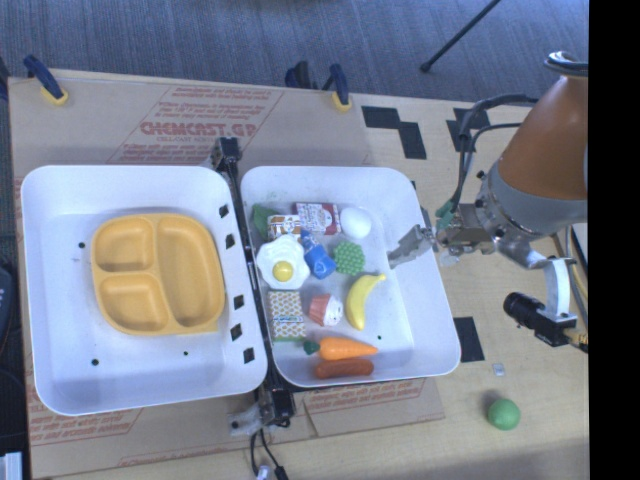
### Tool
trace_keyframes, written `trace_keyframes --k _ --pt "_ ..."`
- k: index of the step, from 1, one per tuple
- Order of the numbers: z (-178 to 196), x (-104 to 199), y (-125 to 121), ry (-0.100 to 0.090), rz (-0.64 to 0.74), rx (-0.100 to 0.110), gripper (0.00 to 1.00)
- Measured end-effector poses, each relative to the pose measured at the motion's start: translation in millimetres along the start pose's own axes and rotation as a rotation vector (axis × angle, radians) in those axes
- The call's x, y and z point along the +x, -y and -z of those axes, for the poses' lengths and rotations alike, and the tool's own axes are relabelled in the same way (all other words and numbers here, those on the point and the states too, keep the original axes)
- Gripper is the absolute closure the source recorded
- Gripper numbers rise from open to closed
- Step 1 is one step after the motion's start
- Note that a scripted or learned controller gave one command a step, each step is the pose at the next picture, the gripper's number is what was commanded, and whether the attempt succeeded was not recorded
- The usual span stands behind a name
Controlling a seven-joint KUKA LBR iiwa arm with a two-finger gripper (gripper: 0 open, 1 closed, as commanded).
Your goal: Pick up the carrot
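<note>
End effector [408,245] on my feed sits over the right edge of the right bin [432,313], reaching in from the arm [535,178] on the right; I cannot tell from this angle how it is set, and I see nothing held in it. My target, the carrot [343,348], lies on its side near the front of the right bin, its green top pointing left, well apart from the end effector. Just in front of the carrot, touching or nearly so, lies a reddish-brown sausage [343,369]. A banana [362,297] rests behind the carrot, and to its left I see a small red-and-white piece [324,310] and a waffle-patterned square [285,313]. Farther back sit a fried egg [282,264], a blue cup [319,262], a green round thing [349,258], a white egg [355,223] and a small carton [313,217]. The left bin [45,298] holds a yellow divided tray [157,272]. Out on the desk [520,368], near the front right, lies a green ball [503,413].
</note>
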State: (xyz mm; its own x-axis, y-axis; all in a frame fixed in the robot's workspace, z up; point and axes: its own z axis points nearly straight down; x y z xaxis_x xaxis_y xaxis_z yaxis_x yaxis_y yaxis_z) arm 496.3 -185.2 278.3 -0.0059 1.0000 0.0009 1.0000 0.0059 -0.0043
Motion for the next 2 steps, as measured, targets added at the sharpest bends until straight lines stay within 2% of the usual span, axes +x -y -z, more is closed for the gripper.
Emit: trace_keyframes --k 1,2 --pt "-159 41 18 -0.002 -0.208 0.0 0.0" --pt "-184 63 17 0.008 0.078 -0.01 0.0"
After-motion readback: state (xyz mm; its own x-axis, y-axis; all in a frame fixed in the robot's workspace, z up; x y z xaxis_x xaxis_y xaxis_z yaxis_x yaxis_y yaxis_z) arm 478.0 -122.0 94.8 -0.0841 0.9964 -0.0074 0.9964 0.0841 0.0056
